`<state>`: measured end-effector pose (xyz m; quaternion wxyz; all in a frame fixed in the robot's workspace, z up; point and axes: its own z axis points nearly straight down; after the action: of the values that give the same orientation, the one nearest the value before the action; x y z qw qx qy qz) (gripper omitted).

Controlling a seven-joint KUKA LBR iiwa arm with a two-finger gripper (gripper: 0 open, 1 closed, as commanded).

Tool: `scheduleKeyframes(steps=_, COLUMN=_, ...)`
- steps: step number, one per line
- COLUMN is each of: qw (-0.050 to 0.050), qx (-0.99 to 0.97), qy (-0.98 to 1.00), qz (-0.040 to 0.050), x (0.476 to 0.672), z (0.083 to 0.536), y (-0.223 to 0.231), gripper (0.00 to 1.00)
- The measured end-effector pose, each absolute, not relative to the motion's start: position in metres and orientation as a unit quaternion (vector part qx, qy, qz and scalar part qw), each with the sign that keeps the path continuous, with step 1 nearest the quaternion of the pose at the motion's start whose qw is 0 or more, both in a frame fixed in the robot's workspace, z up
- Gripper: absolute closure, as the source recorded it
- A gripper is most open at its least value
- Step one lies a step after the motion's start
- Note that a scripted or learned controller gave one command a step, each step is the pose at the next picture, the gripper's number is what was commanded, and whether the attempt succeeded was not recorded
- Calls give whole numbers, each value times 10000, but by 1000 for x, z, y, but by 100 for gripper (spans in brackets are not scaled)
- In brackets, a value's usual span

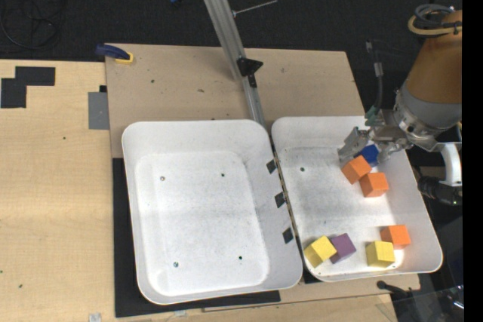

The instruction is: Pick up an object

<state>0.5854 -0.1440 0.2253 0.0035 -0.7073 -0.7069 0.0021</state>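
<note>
My gripper hangs over the upper right part of the right bin, reaching in from the right. Just below it lie an orange cube and a blue cube, which touch each other. The gripper partly covers the blue cube. A second orange cube sits right beside them, nearer the front. I see nothing held in the gripper.
Along the right bin's front edge lie a yellow cube, a purple cube, another yellow cube and an orange cube. The left bin stands alongside. A slanted metal rail rises behind the bins.
</note>
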Motion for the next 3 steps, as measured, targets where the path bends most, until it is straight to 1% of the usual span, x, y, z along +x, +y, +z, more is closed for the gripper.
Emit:
scheduleKeyframes(steps=2, qw=46, qx=-7073, qy=-7069, qz=28, x=572, z=98, y=-145, gripper=0)
scheduleKeyframes(steps=3, qw=19, qx=-7104, qy=-7038, qz=12, x=573, z=112, y=-148, gripper=100)
